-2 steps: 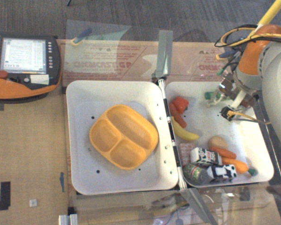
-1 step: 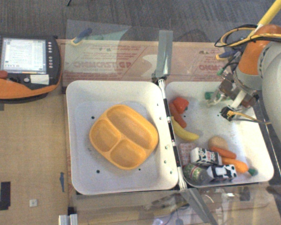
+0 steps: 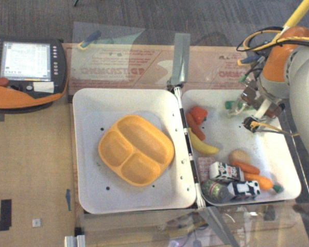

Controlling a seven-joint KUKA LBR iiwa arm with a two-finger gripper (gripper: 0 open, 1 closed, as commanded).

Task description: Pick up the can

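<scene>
Lying on its side by the right bin's front edge: the can, rigid, light, slick. Best gripped across the body. Cannot tell the tool's opening.

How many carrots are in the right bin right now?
2. One carrot lies just above the other carrot, both near the right bin's front right corner. More could be hidden under the clutter there.

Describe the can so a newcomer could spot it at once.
Start at the right bin, the one with the toy food, and go to its near left corner. The can lies there on its side, beside two black-and-white cartons. It is the one dark green cylinder with a shiny metal end; its neighbours are boxy cartons, orange carrots and a yellow banana.
</scene>
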